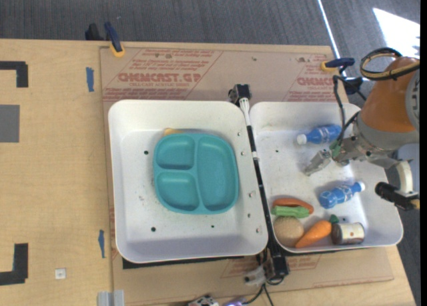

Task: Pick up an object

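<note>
1 cam, fixed high above the bench (53,185), tilted down toward 12 o'clock; both bins (127,165) mid-frame, floor at 12, arm (390,108) entering at 3.

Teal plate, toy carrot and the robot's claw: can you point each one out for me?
teal plate (197,172): camera view, on its centre divider.
toy carrot (315,233): camera view, on its orange body.
claw (316,163): camera view, between its fingertips above the right bin.

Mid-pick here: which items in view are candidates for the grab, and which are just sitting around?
Job items, all in the right bin:
gripper
upper blue bottle
lower blue bottle
carrot
round tan object
small cylinder

Lying about:
teal divided plate in the left bin
blue-handled clamps
</note>
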Robot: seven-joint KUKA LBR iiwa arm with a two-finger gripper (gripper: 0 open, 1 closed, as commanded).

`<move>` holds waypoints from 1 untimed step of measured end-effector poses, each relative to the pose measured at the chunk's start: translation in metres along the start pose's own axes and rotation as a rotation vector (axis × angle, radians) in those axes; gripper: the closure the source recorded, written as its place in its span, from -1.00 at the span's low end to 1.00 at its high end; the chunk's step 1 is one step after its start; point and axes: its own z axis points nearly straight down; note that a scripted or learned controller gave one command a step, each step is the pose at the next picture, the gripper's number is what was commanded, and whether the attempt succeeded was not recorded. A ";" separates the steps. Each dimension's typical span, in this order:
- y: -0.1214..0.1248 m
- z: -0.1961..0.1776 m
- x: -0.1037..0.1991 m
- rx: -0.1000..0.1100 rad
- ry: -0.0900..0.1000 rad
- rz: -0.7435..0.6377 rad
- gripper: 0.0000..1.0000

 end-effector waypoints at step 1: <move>0.079 0.003 -0.015 0.044 0.017 0.036 -1.00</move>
